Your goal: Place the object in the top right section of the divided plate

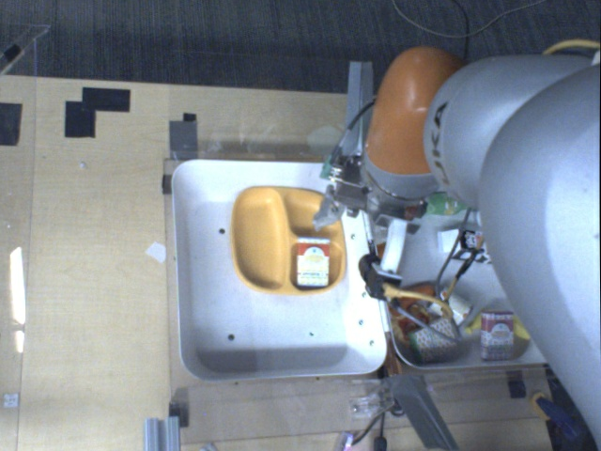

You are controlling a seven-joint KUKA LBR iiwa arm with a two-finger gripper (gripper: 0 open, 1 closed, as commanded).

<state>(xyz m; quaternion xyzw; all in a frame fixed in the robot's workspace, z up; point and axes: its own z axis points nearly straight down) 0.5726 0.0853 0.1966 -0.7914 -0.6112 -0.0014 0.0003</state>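
Note:
A yellow divided plate (258,242) lies in the left white bin (202,299). It has one long section on the left and two smaller ones on the right. A small carton (313,264), red, white and yellow, lies flat in the nearer right section. My gripper (329,212) hangs over the plate's far right rim, just above the carton and apart from it. The far right section (302,210) is partly hidden under the gripper.
The right bin (406,353) holds several items: a red and white box (496,334), a grey mesh piece (432,344) and a green thing (443,205). The big grey arm with its orange band (413,111) covers most of that bin.

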